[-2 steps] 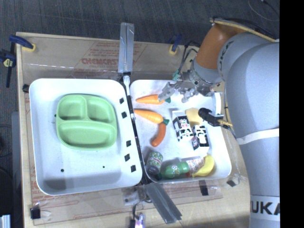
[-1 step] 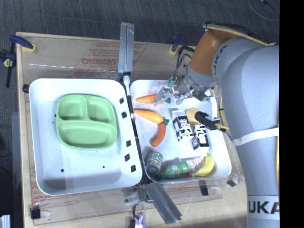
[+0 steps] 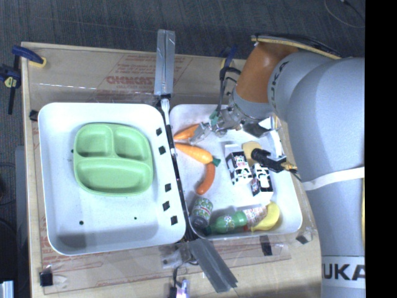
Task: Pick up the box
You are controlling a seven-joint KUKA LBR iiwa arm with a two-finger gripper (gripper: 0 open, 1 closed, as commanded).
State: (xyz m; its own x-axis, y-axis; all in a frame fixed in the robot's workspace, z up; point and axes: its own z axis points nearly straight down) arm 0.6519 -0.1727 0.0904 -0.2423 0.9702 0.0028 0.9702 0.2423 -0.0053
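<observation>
Dark carpet surrounds a wooden bench (image 3: 99,73) that bears 2 shallow white bins side by side. Far to the gripper's left, the left bin (image 3: 56,222) holds a green plate (image 3: 113,159) with 3 compartments, lying flat toward the bin's upper half.

The gripper (image 3: 211,126) is low in the upper left corner of the right bin (image 3: 291,219), just beside the wall that divides the 2 bins. The view does not show whether it is open or closed, and nothing can be seen held in it. The grey arm (image 3: 322,123) with its orange band (image 3: 257,73) comes in from the right and bends down to it.

Just left of the gripper, touching or nearly touching it, lies 1 orange carrot (image 3: 186,131). A 2nd carrot (image 3: 195,153) lies just below the gripper, its green end pointing right. A 3rd carrot (image 3: 206,177) lies further below that, angled steeply. Well below the gripper, at the bin's near wall, sits a can (image 3: 201,211). Right of the can is a green bottle (image 3: 231,221) on its side.

The box (image 3: 239,166), white with black patches, lies flat near the middle of the right bin. It is below and to the right of the gripper, clearly apart from it, with bare bin floor between them. A pale yellow rounded thing (image 3: 251,148) sits at the box's upper edge. A banana (image 3: 268,218) lies below the box, at the bottle's right end, well away from the gripper.
</observation>
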